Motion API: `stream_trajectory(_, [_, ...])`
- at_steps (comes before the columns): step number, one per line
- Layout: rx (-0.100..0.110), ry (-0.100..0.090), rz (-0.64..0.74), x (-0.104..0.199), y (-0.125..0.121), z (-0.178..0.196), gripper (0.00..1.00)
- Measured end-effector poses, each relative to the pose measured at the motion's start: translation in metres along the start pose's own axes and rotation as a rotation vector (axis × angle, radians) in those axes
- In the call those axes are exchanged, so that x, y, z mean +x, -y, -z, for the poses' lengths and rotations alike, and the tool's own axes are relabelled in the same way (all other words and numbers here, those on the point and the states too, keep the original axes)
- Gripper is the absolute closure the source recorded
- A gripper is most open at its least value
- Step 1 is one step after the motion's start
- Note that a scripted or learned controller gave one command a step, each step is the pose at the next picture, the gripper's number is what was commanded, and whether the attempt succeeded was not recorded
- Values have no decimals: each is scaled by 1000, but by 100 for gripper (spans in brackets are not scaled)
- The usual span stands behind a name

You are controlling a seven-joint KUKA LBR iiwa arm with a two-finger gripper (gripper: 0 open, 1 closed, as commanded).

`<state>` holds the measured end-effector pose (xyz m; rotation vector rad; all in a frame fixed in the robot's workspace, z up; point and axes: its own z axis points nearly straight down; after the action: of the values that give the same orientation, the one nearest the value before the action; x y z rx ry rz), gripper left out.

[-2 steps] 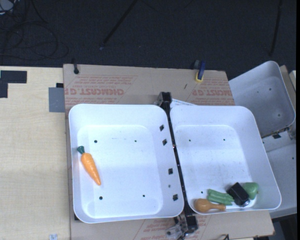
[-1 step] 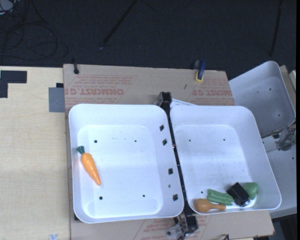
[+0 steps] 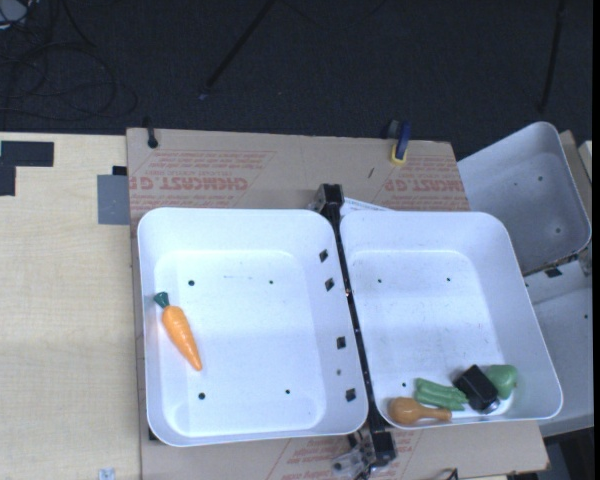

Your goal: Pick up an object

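An orange toy carrot (image 3: 181,335) with a green top lies by the left wall of the left bin (image 3: 230,230). In the near right corner of the right bin (image 3: 430,230) several small items lie bunched together: a green pod-shaped piece (image 3: 439,394), an orange-brown pear-like piece (image 3: 416,412), a black block (image 3: 476,387) and a green rounded piece (image 3: 502,377).
A black divider strip (image 3: 344,308) runs between the two bins. Both bins rest on a cardboard sheet (image 3: 280,168) on the wooden bench. A grey metal plate (image 3: 525,188) sits at the right. A blue-and-yellow clamp (image 3: 401,142) grips the cardboard's far edge.
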<state>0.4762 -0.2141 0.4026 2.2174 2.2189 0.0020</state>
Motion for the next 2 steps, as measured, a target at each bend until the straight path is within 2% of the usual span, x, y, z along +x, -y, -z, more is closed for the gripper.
stream_trajectory(1, [9, -5, 3, 51, 0, -31, 100])
stream_trajectory(2, [2, -1, 0, 43, 0, 10, 100])
